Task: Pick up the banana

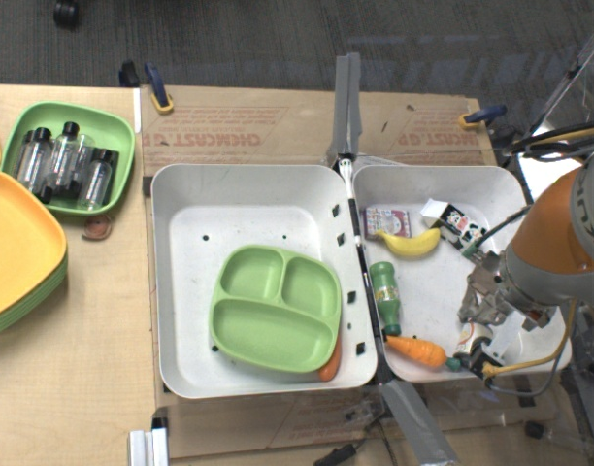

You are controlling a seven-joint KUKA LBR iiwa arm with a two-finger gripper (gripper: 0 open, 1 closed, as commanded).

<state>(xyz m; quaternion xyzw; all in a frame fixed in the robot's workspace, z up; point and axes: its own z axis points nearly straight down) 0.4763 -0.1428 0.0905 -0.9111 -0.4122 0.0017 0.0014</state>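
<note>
The banana (412,244) is lying in the right bin's (413,175) upper part, just below a pink packet (387,222), while the gripper (483,304), its opening impossible to judge, is hanging well apart near the lower-right rim.

Gripper (483,311): finger state not readable, the tips a blur of metal and cable against the white right bin (428,294). Just left of it and nearer the camera, a carrot (415,351) with its leafy end lost under the wrist hardware. Far left, a second orange item (330,366) peeks from beneath the green divided plate (277,308), mostly hidden; the yellow plates (20,250) run off the frame's edge.
</note>
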